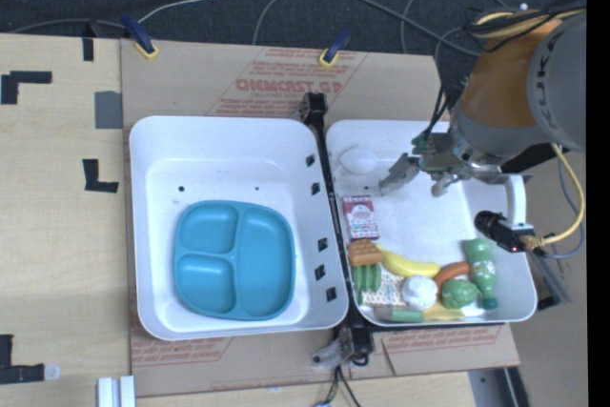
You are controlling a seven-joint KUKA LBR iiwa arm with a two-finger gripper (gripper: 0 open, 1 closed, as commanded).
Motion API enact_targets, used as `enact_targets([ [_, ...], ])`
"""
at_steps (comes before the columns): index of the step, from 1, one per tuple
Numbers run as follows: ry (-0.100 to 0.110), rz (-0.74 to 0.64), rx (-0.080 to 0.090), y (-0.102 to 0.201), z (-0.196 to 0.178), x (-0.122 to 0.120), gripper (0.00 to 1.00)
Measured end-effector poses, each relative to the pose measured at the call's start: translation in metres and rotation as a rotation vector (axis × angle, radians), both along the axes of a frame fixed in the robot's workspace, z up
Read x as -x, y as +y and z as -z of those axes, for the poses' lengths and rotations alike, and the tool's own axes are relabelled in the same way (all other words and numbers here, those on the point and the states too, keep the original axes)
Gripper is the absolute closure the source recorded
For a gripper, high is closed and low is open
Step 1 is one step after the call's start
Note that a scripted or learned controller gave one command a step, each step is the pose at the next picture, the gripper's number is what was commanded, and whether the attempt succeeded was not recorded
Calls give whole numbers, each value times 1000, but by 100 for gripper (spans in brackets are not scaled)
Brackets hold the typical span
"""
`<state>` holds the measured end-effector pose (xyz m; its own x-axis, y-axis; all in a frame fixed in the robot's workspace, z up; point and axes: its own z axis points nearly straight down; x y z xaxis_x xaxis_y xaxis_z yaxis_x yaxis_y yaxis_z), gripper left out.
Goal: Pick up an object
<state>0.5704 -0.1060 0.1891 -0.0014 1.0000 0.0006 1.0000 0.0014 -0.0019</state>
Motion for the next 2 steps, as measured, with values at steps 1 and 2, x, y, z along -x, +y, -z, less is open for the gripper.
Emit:
enact_targets([
  [1, -2, 1, 2, -66, 99, -30, 0],
  [2, 0, 2, 1, -100, 90, 14, 0],
])
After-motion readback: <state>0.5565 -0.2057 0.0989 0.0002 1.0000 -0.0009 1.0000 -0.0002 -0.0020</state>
